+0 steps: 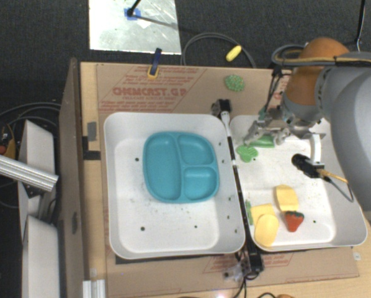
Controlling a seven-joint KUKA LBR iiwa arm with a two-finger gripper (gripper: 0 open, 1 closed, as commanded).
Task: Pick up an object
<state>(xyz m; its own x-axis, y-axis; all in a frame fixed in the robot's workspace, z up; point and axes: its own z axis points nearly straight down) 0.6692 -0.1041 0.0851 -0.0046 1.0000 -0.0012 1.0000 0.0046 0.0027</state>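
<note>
Gripper [266,133] hangs low over the far left corner of the right bin [344,228], just above a flat green piece [263,143] and near a crinkled green leaf [246,153]; whether it is open or closed cannot be told. Toward that bin's near left corner lie a yellow block [286,197], a smooth rounded yellow fruit [267,229] and a red strawberry [293,220], close together. Left of that bin, a glossy blue divided plate [179,167] lies in the other bin [120,228].
</note>
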